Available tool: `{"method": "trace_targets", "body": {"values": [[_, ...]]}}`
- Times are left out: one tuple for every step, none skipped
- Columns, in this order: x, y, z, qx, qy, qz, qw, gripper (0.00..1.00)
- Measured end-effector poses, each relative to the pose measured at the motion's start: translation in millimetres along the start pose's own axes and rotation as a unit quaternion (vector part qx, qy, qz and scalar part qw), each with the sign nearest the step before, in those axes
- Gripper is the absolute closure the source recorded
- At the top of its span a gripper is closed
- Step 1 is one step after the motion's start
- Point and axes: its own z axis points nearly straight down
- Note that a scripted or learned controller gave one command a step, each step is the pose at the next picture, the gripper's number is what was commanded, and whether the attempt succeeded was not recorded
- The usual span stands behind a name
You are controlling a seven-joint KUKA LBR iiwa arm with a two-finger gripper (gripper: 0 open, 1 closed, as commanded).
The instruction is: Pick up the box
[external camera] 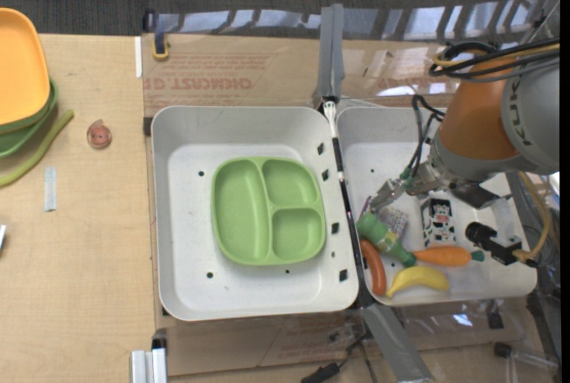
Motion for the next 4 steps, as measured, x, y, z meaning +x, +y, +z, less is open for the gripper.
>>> {"method": "trace_targets", "body": {"values": [[3,-37,0,0.000,0.002,0.044,0.9990,0.00],[3,-36,-9,0.001,0.003,0.046,0.9989,1.00],[0,-34,-3,0.003,0.001,-0.082,0.9966,1.00],[41,29,-133,0.008,0.003,-0.052,0.9986,1.00]]}}
